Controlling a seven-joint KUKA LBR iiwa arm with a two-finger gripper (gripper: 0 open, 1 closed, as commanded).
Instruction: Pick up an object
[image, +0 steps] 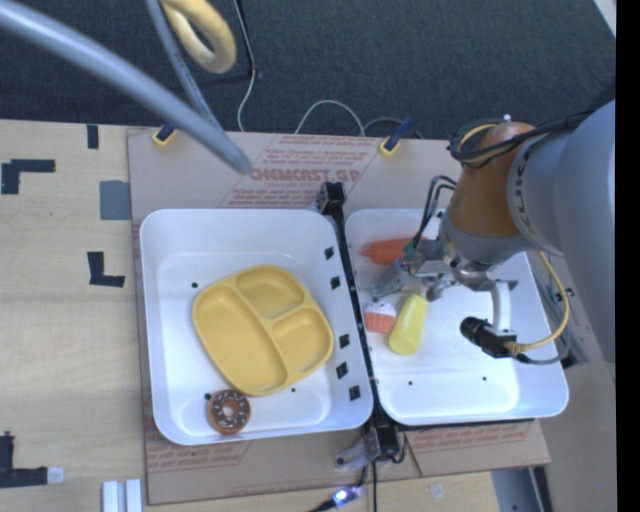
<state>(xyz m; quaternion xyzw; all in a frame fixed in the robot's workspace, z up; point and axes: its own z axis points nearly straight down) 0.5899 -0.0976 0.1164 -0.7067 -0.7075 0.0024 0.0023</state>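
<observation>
Right bin (470, 400): yellow bottle (406, 325) beside an orange carrot (385, 250).
Gripper (418, 277): above bottle's far end; opening cannot be told.
Handling: looks light, smooth, possibly slippery; grasp across its middle.

At frame right, the arm (520, 190) reaches into the right bin (480, 400); its gripper (415, 275) is low over a yellow bottle (406, 325) and orange items (382, 250). The left bin (160, 300) holds a yellow tray (262, 327) and a donut (228, 411).

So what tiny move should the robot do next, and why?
Probably lower straight down a little. The gripper hangs over the right bin, right above the yellow bottle and beside the orange carrot, and nothing shows between its fingers yet.
</observation>
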